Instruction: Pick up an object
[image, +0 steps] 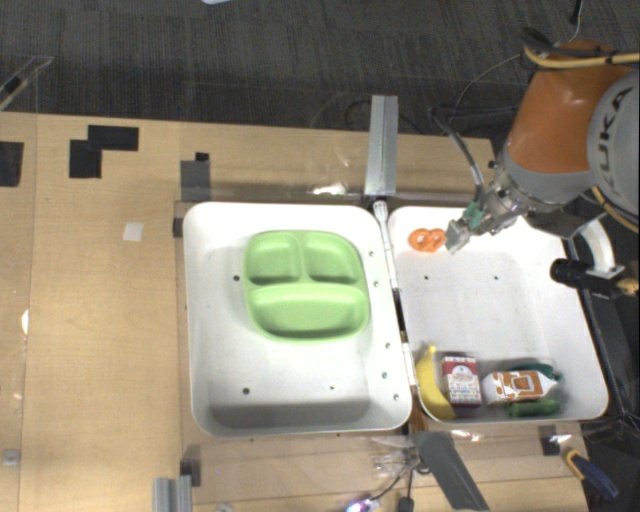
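My gripper (462, 236) hangs low over the far edge of the right bin (520, 310), just right of a small orange pretzel (427, 240) lying near the bin's far left corner. Nothing shows between the fingers. Along the bin's near edge lie a yellow banana (430, 383), a small red and white carton (460, 381), a brown and white box (517, 384) and a green item (533, 407) beside it.
The left bin (215, 350) holds a green divided plate (303, 283). A metal post (381, 150) stands at the far end of the ridge between the bins. The arm's orange band (560, 110) rises at the upper right, with cables trailing beside it.
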